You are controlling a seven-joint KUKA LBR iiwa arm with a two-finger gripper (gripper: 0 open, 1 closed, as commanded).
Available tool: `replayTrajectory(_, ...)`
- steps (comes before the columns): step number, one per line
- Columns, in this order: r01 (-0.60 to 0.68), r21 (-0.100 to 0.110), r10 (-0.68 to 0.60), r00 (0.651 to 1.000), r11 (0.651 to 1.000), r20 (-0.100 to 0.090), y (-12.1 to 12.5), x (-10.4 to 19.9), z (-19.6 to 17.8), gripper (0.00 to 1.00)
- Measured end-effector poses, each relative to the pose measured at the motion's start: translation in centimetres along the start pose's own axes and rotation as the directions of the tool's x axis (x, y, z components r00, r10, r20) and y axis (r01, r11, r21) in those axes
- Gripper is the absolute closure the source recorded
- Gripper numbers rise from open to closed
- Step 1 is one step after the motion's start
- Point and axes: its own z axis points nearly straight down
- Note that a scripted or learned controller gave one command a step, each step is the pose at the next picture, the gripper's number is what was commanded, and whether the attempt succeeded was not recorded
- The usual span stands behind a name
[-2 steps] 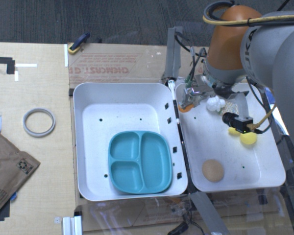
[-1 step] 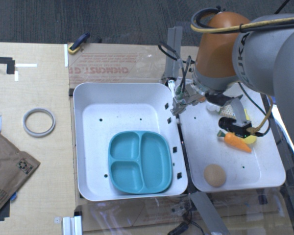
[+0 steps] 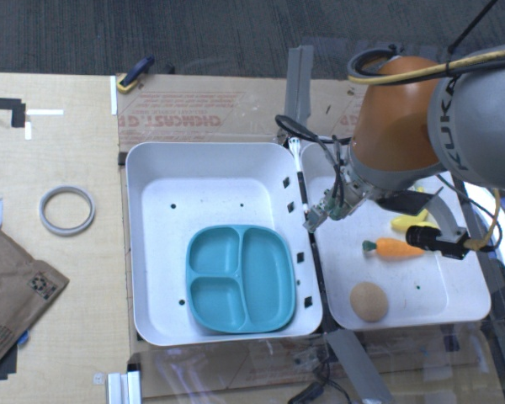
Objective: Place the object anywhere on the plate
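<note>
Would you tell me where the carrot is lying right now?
The carrot lies in the right bin, near its middle, above the round tan ball and just below a yellow item.

The bench (image 3: 59,141) bears two white bins (image 3: 151,192); a tape ring (image 3: 67,209) lies at nine o'clock.

Gripper (image 3: 328,209) small, fingers' state unreadable. Arm (image 3: 438,116) cut off at right edge, covering right bin's far right corner (image 3: 480,301). Yellow object (image 3: 408,222) partly hidden behind wrist. Brown package (image 3: 13,297) cut at left edge
</note>
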Motion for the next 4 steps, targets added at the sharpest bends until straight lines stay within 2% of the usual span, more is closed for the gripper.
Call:
replayTrajectory(1,0.116,-0.001,-0.116,0.993,0.993,0.000,-9.1,-0.7,0.0,1.00)
replayTrajectory(2,0.331,-0.003,-0.331,0.944,0.944,0.004,2.2,-4.3,-4.0,1.00)
replayTrajectory(3,0.470,-0.001,-0.470,0.883,0.883,0.001,-4.6,-4.3,0.0,1.00)
replayTrajectory(4,0.111,-0.004,-0.111,0.994,0.994,0.004,3.8,-12.4,-0.1,1.00)
